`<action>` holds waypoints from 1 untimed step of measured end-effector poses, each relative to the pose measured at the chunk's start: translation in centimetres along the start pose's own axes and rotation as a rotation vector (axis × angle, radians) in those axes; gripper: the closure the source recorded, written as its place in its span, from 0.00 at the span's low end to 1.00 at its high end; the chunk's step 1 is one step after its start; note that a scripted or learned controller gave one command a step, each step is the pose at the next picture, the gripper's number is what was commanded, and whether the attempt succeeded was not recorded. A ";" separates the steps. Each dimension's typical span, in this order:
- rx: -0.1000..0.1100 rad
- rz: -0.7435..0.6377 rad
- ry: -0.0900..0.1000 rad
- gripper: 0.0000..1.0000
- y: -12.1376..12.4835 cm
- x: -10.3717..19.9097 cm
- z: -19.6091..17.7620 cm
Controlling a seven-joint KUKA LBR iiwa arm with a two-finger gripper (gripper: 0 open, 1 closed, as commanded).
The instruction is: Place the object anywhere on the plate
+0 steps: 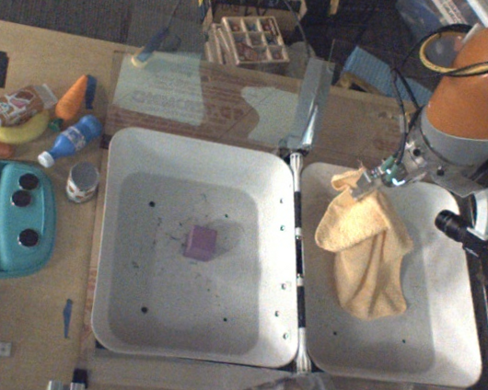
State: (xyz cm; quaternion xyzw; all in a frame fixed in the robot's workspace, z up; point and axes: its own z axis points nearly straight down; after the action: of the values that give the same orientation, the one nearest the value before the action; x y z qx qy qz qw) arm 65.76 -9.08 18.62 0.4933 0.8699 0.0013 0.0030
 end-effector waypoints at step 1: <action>0.006 0.294 0.004 1.00 1.0 6.8 -2.8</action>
State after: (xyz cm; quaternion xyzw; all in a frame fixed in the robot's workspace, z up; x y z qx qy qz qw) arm 63.13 -2.71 21.37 0.6152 0.7884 0.0001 -0.0002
